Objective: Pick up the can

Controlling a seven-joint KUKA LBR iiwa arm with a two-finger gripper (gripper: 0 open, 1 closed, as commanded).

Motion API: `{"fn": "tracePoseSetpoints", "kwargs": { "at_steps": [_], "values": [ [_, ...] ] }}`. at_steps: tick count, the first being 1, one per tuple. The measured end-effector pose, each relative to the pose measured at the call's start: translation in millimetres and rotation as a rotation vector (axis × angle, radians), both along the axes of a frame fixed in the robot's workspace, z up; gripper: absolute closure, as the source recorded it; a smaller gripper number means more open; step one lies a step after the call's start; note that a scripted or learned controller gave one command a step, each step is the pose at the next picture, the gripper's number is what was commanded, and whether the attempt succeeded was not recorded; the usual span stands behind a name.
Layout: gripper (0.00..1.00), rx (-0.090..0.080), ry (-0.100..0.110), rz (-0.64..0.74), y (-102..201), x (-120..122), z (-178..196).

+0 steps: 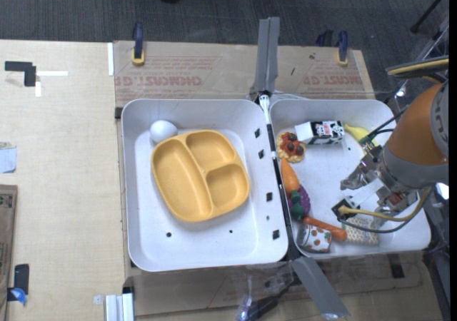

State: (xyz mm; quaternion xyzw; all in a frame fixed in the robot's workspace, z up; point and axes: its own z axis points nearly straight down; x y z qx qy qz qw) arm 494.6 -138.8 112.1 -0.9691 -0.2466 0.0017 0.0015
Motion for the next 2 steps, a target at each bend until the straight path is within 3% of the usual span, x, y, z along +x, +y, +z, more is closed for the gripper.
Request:
{"fn": "tracePoseSetpoints", "kwargs": {
  "at_steps": [1, 2],
  "values": [
    [1.0, 0.001, 0.002, -0.004, -1, 0, 8],
    [1.0, -0.003, 0.0, -0.021, 80, 30, 114]
  ]
}}
